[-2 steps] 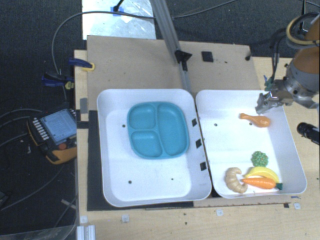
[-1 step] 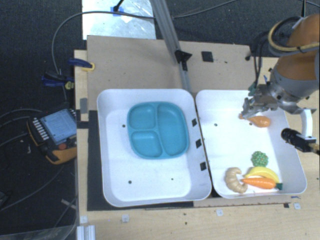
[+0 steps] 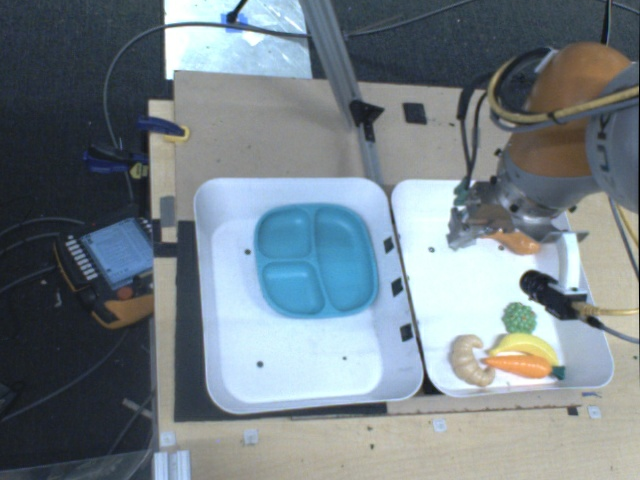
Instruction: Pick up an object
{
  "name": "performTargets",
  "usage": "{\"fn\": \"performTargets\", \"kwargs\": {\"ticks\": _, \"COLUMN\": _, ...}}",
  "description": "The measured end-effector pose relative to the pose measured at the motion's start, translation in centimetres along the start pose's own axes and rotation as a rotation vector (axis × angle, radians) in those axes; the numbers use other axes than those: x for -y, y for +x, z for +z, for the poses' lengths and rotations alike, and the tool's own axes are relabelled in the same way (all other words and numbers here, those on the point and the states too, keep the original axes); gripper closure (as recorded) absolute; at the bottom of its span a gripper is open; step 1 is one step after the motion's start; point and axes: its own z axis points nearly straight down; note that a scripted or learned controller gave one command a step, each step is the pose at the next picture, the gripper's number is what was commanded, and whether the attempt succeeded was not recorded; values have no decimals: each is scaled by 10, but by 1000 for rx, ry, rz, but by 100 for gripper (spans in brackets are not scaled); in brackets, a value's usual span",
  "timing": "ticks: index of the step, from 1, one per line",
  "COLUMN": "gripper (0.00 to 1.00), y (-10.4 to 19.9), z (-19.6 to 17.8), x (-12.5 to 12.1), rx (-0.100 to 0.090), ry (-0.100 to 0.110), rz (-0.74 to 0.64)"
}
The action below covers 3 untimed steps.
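My gripper (image 3: pixel 466 230) hangs low over the far part of the right bin (image 3: pixel 440 308), under the grey wrist and its orange band. An orange toy piece (image 3: pixel 514 240) lies right beside the gripper, on its right, partly hidden by the wrist; I cannot tell whether it is held. At the bin's near right corner sit a green broccoli (image 3: pixel 518 317), a yellow banana (image 3: pixel 530 346), an orange carrot (image 3: pixel 520 366) and a tan bread piece (image 3: pixel 470 359), bunched close together.
The left bin (image 3: pixel 225 368) holds a blue divided plate (image 3: pixel 316 259). A black cylinder (image 3: pixel 545 294) with a cable juts over the right bin's right side. A grey pole (image 3: pixel 335 53) slants across the far bench. Clamps and a handheld device lie off the bench at left.
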Motion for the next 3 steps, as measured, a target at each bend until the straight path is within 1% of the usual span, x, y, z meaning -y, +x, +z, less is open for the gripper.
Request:
{"fn": "performTargets", "kwargs": {"ticks": 1, "gripper": 100, "y": 55, "z": 12, "x": 3, "rx": 0, "ry": -1, "rz": -1}}
{"fn": "performTargets", "kwargs": {"ticks": 3, "gripper": 100, "y": 153, "z": -1, "x": 4, "rx": -1, "ry": -2, "rz": -1}}
